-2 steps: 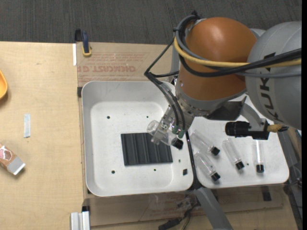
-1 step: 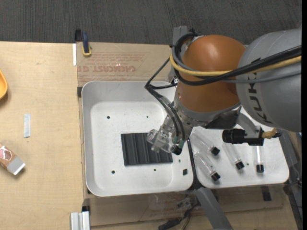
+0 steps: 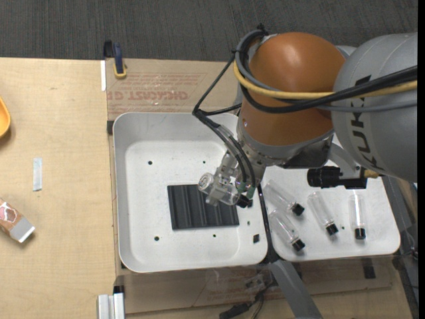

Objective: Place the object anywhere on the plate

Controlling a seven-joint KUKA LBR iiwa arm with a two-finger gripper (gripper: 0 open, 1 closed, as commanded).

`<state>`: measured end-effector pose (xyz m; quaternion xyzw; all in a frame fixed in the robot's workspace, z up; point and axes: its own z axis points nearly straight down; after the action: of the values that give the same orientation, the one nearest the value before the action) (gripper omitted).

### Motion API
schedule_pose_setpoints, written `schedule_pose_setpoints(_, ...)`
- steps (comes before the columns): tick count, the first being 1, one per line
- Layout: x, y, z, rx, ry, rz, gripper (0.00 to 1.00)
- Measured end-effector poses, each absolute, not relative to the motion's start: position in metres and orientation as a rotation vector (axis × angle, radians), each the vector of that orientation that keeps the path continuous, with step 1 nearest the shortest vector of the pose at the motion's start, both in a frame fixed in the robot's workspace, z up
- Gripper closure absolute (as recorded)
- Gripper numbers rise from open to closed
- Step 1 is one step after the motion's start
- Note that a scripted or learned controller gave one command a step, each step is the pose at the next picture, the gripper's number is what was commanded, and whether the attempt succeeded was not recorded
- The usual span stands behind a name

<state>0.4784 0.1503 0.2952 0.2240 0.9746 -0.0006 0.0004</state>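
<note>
A tan wooden counter (image 3: 53, 111) stands on dark carpet and carries two shallow white bins. In the left white bin (image 3: 133, 145), the pincer (image 3: 222, 190) clamps a clear plastic tube (image 3: 214, 186), its long axis running left-right, over the black ribbed rectangular plate's (image 3: 192, 208) right edge. More clear black-capped vials (image 3: 325, 214) lie to its right.

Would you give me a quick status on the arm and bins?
Gripper over dark ribbed plate, left bin. Clear tubes lie in right bin. Nothing blocking plate.
</note>
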Motion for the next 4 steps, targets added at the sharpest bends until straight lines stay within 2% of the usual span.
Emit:
schedule_pose_setpoints(1,0.478,0.136,0.245,0.588,3.087,-0.002,1.0)
schedule_pose_setpoints(2,0.478,0.073,0.239,1.158,2.922,-0.004,1.0)
schedule_pose_setpoints(3,0.478,0.128,0.263,1.182,2.911,-0.003,1.0)
schedule_pose_setpoints(4,0.477,0.126,0.216,1.008,2.978,-0.005,1.0)
